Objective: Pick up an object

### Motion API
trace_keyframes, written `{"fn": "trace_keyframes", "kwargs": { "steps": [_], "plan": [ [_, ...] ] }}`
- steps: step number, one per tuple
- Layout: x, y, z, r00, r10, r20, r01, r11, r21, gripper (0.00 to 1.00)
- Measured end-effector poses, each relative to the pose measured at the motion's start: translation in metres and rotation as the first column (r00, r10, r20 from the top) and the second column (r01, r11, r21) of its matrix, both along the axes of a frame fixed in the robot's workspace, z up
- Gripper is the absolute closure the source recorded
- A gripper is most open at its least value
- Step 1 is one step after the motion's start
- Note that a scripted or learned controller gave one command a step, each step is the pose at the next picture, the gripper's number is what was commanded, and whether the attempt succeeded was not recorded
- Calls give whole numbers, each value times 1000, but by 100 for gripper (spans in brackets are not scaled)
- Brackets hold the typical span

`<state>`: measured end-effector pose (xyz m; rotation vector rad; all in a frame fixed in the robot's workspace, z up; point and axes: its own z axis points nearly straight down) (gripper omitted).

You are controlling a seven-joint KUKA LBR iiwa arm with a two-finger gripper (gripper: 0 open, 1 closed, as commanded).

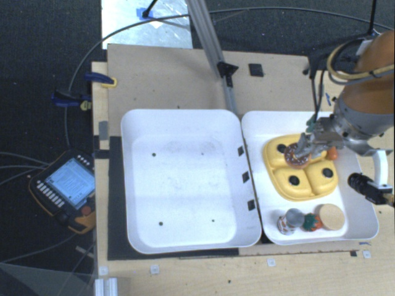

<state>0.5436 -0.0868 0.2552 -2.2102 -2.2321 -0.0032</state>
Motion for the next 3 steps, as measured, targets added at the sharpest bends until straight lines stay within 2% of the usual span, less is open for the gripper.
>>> {"fn": "trace_keyframes", "kwargs": {
  "steps": [1, 3],
  "plan": [
    [-4, 57, 4, 1000, 2, 0, -2, 1000, 1, 100],
    [-25, 151, -25, 1000, 0, -1, 0, 1000, 0, 100]
  ]
}}
